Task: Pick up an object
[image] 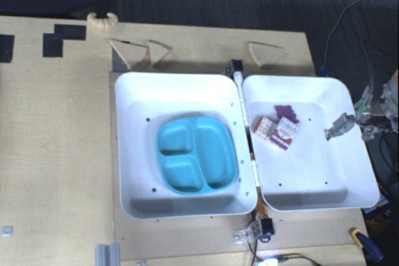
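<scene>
On a pale wooden bench [56, 152] sit two shallow, glossy white bins with rounded corners. The left bin [134, 103] holds a smooth turquoise tray [196, 154], rounded and split into three compartments. In the right bin [312, 177], left of centre, lies a small flat packet [277, 131], red and white, touching a crinkled purple scrap [287, 112] above it. My gripper [340, 126], grey metal, hangs over that bin's right rim, apart from the packet. I cannot tell whether my fingers are apart or together.
</scene>
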### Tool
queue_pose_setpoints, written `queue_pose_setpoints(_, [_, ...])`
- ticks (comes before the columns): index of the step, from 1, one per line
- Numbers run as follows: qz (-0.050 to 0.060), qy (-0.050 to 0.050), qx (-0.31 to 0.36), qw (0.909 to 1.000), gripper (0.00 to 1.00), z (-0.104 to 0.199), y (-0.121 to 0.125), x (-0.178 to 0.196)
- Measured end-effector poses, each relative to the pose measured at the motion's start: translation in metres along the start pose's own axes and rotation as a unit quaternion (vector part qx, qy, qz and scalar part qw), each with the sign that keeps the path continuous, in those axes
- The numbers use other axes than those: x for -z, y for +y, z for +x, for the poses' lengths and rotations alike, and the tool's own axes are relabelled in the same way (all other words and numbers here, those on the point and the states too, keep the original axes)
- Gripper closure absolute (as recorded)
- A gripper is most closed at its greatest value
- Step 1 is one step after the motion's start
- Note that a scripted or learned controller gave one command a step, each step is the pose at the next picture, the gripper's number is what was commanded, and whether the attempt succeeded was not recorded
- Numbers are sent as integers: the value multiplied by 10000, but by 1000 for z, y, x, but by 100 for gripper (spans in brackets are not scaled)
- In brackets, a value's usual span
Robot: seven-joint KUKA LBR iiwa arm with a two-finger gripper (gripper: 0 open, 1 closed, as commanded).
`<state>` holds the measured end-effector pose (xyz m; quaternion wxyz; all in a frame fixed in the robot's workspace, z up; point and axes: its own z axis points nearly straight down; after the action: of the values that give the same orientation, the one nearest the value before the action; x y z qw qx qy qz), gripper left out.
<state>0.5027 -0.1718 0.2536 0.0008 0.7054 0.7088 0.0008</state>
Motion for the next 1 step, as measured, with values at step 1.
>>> queue_pose_setpoints(1, [-9, -2, -6, 10000, 0, -32, 11, -158])
